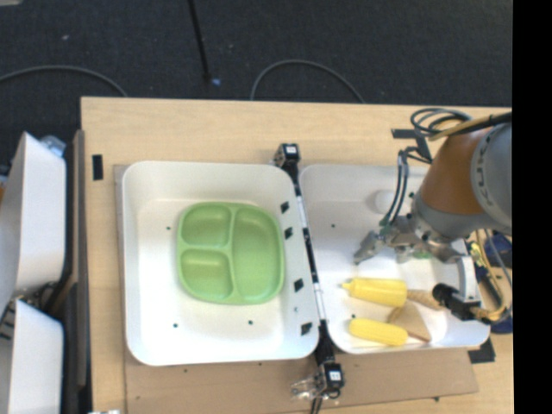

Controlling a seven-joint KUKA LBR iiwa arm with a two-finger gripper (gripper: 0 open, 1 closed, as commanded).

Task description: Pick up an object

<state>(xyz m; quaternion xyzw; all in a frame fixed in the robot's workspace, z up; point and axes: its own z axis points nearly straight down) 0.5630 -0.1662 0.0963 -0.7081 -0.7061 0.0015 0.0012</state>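
My gripper (392, 250) hangs over the middle of the right bin (345, 188), open with nothing between its fingers. Just below it lies a yellow corn-like piece (376, 291) with a second yellow piece (378, 331) nearer the front wall. A tan wedge (417, 323) rests beside them to the right. The gripper sits above and apart from all three. The arm's orange band (453, 175) covers the bin's right side.
The left bin (147, 317) holds a green divided plate (231, 252) at its centre. A black-clipped divider (302, 248) separates the two bins. White boxes (34, 222) stand off the bench's left edge.
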